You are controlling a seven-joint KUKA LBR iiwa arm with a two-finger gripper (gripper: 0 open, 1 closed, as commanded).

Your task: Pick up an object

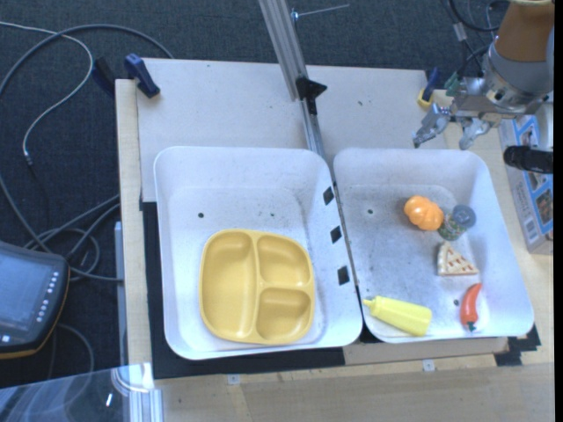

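The pincer [450,130] hangs above the far rim of the right bin [501,202], at the end of the grey arm [521,55] with its orange band that comes in from the upper right. Its two fingers stand apart with nothing between them, so it is open and carries nothing.

All the loose things lie in the right bin. An orange toy fruit [423,213] sits near the middle of the far half, and just to its right a small grey-capped jar [456,221] stands almost touching it. Below the jar lies a tan waffle-patterned wedge [455,260]. Nearer the front right corner lies a red chili pepper [471,305] with a green stem. Along the front wall, towards the left, rests a yellow block-like piece [400,315], lying flat and slanted.

The left bin [176,183] holds a yellow divided plate [257,285] with three compartments, set in its front half.

Both bins sit side by side on the desk [220,104], with a metal rail [283,25] running down between them from the far side. A blue clamp [141,73] grips the far left corner of the desk.
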